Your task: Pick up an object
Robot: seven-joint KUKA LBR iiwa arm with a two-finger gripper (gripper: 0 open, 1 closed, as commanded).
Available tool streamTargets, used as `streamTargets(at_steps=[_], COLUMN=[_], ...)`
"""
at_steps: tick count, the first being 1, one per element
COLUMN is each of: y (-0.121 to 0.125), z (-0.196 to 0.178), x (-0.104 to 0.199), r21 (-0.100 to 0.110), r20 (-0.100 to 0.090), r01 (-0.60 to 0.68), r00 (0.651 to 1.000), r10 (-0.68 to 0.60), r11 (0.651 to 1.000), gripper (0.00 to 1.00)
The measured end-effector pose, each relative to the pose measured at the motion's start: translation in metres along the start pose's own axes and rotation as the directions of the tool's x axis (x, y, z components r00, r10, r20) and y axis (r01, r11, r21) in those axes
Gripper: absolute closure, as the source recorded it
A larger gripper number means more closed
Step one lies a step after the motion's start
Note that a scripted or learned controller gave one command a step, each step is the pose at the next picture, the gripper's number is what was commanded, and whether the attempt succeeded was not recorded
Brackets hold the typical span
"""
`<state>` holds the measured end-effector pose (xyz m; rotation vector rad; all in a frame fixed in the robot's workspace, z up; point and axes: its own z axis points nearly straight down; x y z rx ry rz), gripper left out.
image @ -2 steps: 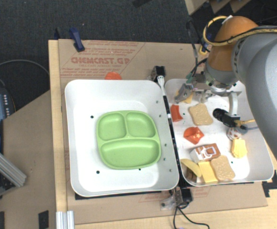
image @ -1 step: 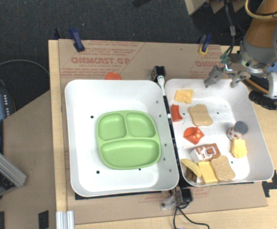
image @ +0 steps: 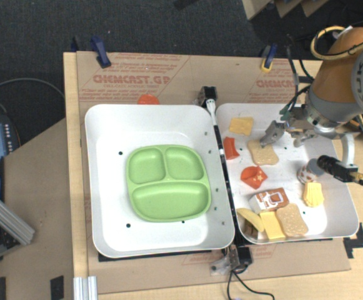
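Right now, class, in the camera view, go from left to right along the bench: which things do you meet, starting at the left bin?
Left white bin → green divided plate → red strip of toy food → red strawberry-like piece → brown cracker → yellow block.

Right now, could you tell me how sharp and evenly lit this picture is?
Camera view: even, soft light, with only faint shadows under the green tray; slight glare on the left bin rim; the small food pieces in the right bin look soft and pixelated; the claw is slightly blurred.
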<state>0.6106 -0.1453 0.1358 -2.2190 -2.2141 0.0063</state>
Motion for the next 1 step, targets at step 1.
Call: streamTargets(at_steps=[1], y=[-0.0235], z=[0.0132], x=[0.0223], r21=[-0.003], r20=[0.000], r01=[0.002], r00=[1.000], r10=[-0.002], r11=[1.000], gripper=[0.00])
